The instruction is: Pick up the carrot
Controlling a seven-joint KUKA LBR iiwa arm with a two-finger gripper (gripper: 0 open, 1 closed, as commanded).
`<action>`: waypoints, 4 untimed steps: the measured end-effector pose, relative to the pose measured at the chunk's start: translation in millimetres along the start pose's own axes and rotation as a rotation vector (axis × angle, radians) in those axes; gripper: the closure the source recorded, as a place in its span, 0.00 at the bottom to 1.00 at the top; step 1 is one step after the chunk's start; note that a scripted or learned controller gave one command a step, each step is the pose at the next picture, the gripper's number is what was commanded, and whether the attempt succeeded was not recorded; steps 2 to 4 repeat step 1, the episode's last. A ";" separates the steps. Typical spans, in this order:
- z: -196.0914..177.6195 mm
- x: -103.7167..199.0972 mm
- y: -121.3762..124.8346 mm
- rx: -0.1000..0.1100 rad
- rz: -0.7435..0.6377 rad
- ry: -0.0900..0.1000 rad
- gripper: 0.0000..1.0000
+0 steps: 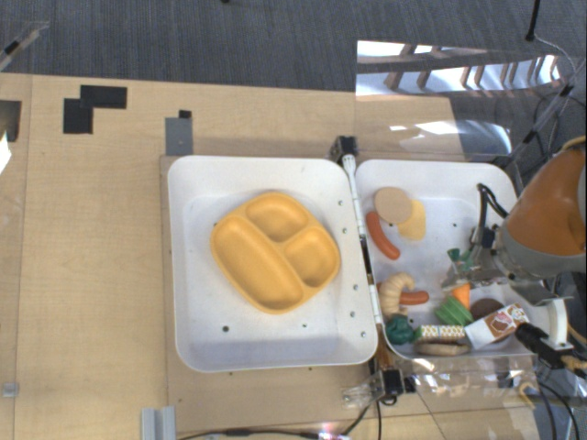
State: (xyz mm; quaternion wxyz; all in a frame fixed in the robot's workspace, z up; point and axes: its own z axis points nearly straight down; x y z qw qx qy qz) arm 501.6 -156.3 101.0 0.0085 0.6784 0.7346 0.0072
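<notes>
Two shallow white bins sit side by side on the wooden surface (92, 273). The left bin (197, 337) holds a yellow divided plate (275, 250) with three compartments, lying near its middle and turned at an angle; nothing lies in the compartments.

The right bin (440, 177) holds a scatter of toy food. Near its upper left are a tan round slice (393, 204) and a pale yellow piece (415, 220) touching it, with a red sausage (382, 235) just beside them, slanting down to the right. Lower down, a croissant-like pastry (396, 288) lies next to a smaller red sausage (415, 297). Along the near wall are a dark green leafy item (400, 328), a brown and cream bar (442, 335), and a white and brown wrapped packet (495, 324).

The carrot (460, 295) lies in the lower right part of the right bin, orange with a green top (451, 312) pointing toward the near wall. The end effector (470, 264) hangs just above the carrot's orange end, at the tip of the grey arm with its orange band (553, 211); whether it is spread or pressed together cannot be told.
</notes>
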 end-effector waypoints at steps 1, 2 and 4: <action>-35.4 55.0 19.0 0.014 -0.067 0.004 1.00; -35.4 55.0 19.0 0.014 -0.067 0.004 1.00; -35.4 55.0 19.0 0.014 -0.067 0.004 1.00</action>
